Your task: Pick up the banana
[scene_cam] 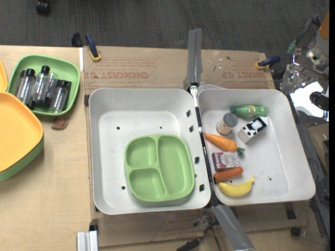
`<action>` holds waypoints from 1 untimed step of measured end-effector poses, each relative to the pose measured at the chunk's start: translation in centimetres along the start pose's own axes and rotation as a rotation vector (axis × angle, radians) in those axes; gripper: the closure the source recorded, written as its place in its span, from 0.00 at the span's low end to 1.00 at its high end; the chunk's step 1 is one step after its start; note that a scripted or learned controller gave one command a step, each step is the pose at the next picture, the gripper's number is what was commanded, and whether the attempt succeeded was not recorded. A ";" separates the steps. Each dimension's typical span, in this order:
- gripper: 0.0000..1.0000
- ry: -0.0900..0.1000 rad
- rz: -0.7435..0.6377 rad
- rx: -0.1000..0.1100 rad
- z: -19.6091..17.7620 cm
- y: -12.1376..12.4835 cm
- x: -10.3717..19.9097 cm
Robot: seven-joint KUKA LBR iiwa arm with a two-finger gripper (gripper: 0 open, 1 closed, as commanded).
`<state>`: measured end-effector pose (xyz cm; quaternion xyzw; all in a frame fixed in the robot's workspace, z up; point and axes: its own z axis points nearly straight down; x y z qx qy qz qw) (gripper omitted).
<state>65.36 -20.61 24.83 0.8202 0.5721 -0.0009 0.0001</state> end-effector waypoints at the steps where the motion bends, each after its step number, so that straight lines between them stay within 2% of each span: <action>1: 1.00 -0.001 0.280 0.000 -5.4 0.8 -0.7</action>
